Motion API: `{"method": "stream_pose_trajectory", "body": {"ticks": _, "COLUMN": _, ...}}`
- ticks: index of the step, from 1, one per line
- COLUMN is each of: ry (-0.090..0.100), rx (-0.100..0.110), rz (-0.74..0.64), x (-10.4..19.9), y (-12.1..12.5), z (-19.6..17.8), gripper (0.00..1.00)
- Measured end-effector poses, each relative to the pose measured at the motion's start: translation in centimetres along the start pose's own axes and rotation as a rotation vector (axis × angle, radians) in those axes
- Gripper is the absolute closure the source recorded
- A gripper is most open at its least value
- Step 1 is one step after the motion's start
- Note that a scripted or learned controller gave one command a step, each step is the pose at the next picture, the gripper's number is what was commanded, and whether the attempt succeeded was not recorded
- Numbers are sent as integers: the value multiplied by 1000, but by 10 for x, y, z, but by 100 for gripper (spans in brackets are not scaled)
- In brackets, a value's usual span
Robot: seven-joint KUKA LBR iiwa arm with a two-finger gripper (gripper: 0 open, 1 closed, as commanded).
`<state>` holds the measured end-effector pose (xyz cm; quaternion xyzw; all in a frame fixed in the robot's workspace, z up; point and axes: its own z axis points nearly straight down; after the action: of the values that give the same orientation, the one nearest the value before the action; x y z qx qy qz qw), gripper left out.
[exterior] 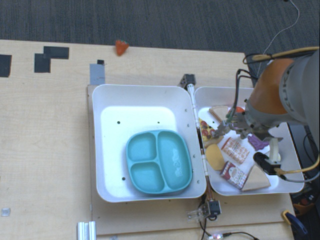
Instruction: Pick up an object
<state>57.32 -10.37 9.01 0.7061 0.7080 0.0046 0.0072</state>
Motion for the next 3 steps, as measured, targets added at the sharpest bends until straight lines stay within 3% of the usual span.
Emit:
{"method": "stream_pose_trajectory", "body": {"ticks": 1, "ry": 3, "rx": -4, "rz": -3, "x": 2, "y": 2, "z": -12, "gripper": 100}}
{"method": "stream_pose_trajectory", "body": {"ticks": 2, "ry": 3, "rx": 13, "rz": 0, "x": -57, "y": 36, "z": -5, "gripper": 100}}
{"method": "stream_pose_trajectory", "body": {"ticks": 3, "ry": 3, "rx": 13, "rz": -2, "x": -56, "y": 36, "z": -5, "gripper": 0}}
